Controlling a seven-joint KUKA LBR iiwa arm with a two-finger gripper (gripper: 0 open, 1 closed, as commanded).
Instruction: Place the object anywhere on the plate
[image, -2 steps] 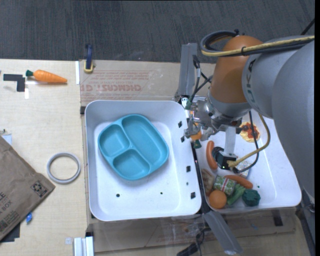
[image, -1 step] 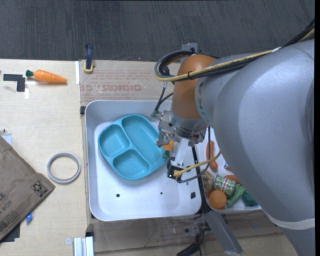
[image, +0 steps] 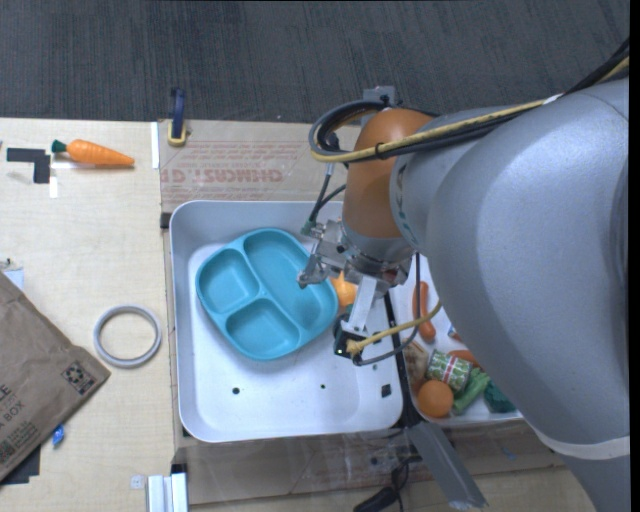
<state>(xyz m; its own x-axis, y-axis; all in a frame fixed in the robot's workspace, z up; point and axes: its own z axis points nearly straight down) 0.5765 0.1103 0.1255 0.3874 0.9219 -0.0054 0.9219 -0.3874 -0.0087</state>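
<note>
Item: my pincer (image: 343, 292), hovering at the blue plate's (image: 262, 292) right rim beside an orange object (image: 346, 291), seemingly for placing; its grip I cannot tell.

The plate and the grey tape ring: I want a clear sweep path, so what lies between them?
In the camera view, between the blue plate and the tape ring there is bare white bin floor, the bin's left wall, then bare bench.

The end effector (image: 345, 300) hangs just beside the blue plate (image: 262, 292), near an orange object (image: 345, 291).
</note>
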